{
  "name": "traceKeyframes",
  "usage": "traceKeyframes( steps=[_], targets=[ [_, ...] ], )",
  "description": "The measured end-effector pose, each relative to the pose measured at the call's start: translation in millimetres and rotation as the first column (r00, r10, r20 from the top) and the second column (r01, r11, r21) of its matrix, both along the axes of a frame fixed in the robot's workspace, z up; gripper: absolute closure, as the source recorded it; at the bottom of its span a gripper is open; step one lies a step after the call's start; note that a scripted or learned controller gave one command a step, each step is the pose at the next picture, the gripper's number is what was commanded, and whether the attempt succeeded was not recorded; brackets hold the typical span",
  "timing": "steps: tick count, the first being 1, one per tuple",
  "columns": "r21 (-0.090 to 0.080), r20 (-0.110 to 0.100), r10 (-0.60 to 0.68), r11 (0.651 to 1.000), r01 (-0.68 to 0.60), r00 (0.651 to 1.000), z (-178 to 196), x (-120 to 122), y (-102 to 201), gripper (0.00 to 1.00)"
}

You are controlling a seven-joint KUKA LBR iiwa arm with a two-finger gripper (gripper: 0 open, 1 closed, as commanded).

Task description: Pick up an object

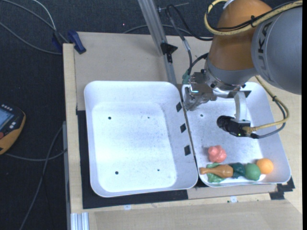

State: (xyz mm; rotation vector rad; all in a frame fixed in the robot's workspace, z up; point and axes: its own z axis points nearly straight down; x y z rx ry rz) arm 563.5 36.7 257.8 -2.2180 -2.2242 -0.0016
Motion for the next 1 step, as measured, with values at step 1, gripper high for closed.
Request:
traceKeyframes(
  steps=[1],
  targets=[
    [0.0,0.0,0.0,1.0,0.0,1.0,-4.3,-33.2,34.0,1.0]
  ],
)
